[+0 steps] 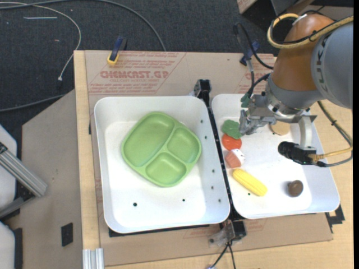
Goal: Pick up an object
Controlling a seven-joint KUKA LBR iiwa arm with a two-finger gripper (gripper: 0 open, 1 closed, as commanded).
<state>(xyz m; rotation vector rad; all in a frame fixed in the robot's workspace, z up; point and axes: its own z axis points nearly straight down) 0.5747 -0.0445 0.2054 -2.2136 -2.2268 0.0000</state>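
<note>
Camera view: The arm (305,55) reaches in from the right and hangs over the far part of the right bin (322,198). The gripper (251,121) points down toward the bin's far left corner. Whether it is parted or closed cannot be told from this angle, and nothing can be seen held in it.

A green object (230,129) lies just left of the gripper tip, apparently touching it. A red-orange object (231,142) sits directly nearer, then a pink and white object (234,158), then a yellow corn cob (249,182). A brown ball (295,188) lies near the right wall, well apart from the gripper.

The left bin (112,206) holds a green divided plate (161,148).
</note>
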